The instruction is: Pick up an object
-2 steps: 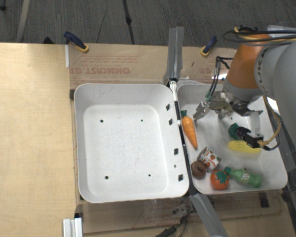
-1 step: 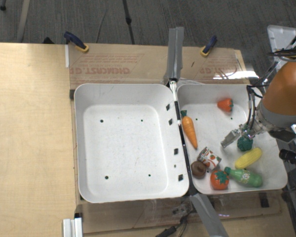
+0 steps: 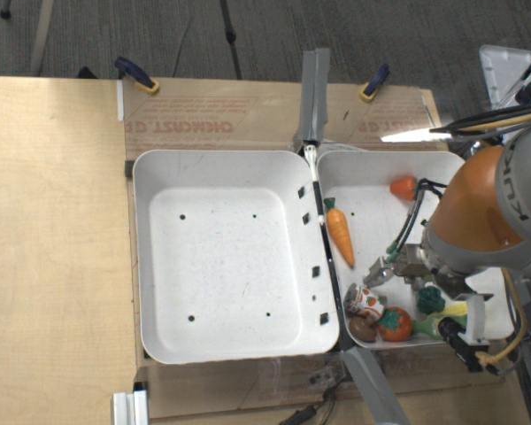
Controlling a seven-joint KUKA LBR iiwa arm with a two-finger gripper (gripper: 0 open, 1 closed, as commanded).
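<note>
1. One carrot (image 3: 339, 235), orange with a green top, lies in the right bin (image 3: 372, 171) close beside its left wall, apart from everything else.
2. An orange piece (image 3: 403, 186) sits further back; a cluster of about four toys (image 3: 380, 312) crowds the front edge.
3. The tool (image 3: 380, 273) hangs just above that cluster; whether it is apart or together I cannot tell.
4. The left bin (image 3: 150, 237) offers open room. Two bins stand on the desk (image 3: 44, 237).
</note>
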